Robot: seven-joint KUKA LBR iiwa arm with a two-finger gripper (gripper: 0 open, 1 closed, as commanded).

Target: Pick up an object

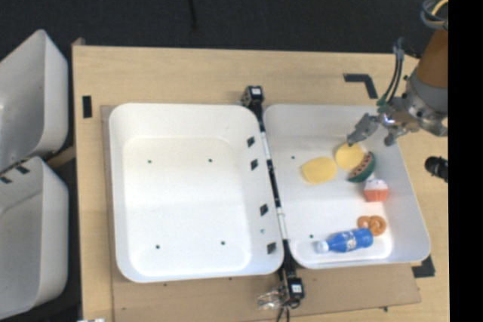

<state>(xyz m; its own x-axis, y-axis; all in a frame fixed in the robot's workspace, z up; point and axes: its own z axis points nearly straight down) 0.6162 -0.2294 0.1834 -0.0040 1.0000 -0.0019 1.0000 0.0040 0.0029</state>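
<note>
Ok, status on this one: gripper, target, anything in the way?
Gripper over right bin, nothing held. Yellow piece just below it. Slice and second yellow piece crowd it.

Materials and finishes on the bench

The 2 bins, left bin (185, 188) and right bin (332, 226), look like smooth, slightly glossy white plastic; the bench (189, 75) under them is pale matt wood (or a wood-look board). The blue bottle (347, 241) looks like shiny plastic, the yellow pieces (319, 170) matt and soft-looking, and the arm's orange band (434, 64) smooth.
</note>
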